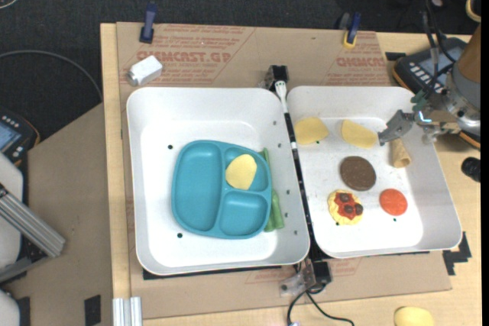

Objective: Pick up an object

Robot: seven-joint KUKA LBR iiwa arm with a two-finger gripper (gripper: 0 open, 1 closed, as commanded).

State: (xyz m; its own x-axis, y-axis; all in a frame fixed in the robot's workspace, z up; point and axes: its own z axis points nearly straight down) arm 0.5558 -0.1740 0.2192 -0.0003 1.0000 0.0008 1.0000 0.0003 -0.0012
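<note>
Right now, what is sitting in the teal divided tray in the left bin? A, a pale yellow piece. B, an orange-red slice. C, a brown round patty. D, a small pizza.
A: a pale yellow piece lies in the upper right compartment of the teal divided tray, while the brown patty, orange-red slice and small pizza lie in the right bin.

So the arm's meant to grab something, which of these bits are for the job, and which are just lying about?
For the job:
gripper, at the right bin's far edge
two pale yellow pieces
brown disc
orange-red disc
toy pizza
tan cone

Lying about:
blue clamps
white block
cables
yellow thing off the bench
</note>
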